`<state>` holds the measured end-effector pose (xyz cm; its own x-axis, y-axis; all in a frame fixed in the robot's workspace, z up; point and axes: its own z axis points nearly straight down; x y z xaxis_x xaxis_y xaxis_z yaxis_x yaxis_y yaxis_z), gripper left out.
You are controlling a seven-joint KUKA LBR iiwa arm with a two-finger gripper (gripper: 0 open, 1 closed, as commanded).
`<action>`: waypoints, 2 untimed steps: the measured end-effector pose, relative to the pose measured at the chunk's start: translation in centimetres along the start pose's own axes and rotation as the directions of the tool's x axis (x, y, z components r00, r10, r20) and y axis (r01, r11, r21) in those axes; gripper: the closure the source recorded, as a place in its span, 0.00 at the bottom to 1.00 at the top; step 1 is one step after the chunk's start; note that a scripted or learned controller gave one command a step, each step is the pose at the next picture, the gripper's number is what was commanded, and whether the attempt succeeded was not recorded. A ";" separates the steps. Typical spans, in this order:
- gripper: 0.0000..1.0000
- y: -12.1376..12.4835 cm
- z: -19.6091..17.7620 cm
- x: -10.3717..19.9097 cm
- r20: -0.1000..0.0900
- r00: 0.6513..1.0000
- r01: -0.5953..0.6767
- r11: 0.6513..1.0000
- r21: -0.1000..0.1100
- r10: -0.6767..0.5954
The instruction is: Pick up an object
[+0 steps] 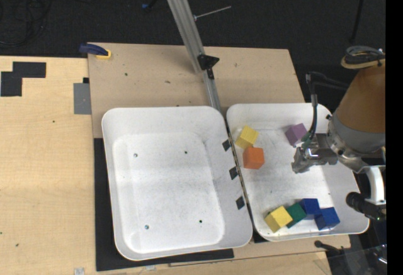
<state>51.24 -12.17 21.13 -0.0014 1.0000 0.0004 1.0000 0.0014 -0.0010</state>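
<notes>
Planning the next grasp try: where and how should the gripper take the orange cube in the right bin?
Take the orange cube across two opposite side faces, coming straight down from above. Its top face is exposed and it sits flat on the right white bin's floor. Close so the fingers avoid the small yellow cube, which sits very near its upper edge; the other sides look free.

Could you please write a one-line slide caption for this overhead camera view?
KUKA arm's hand hovers in the right bin near a purple block, with seven coloured blocks scattered.
</notes>
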 end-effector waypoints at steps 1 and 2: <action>1.00 2.2 -0.4 3.6 -0.001 1.000 0.002 1.000 0.000 -0.002; 1.00 5.4 0.2 7.7 -0.001 1.000 0.003 1.000 0.001 -0.003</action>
<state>56.65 -4.46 20.88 -0.0040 1.0000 0.0016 1.0000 0.0040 -0.0017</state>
